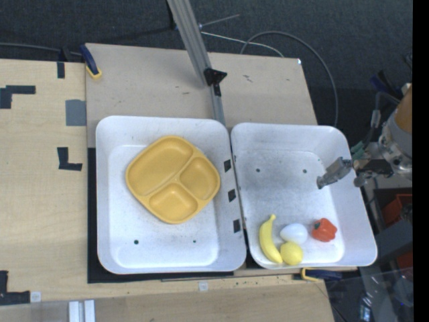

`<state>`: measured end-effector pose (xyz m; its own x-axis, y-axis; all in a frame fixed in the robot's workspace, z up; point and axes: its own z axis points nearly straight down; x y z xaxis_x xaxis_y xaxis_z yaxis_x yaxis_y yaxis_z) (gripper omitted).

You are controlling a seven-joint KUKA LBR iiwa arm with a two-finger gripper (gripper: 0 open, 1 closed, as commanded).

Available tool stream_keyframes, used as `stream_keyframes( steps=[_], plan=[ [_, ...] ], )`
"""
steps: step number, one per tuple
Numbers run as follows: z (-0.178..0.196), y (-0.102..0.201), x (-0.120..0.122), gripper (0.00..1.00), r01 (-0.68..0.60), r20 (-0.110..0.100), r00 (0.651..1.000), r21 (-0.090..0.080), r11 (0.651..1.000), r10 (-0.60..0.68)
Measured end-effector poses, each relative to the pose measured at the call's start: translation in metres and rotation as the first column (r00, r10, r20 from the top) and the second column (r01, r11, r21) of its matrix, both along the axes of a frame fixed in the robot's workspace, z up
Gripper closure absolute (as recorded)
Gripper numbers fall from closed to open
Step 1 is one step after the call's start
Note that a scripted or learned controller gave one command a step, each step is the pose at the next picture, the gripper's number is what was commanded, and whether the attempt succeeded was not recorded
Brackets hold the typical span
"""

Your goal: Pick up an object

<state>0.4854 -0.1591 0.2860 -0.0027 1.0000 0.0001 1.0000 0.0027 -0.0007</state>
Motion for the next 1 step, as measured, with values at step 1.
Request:
stream_keyframes(
  steps=[1],
  plan=[
    [0.0000, -0.0001, 0.0000, 0.00, 0.000, 0.000, 1.000, 0.000, 1.000, 0.000]
  ],
)
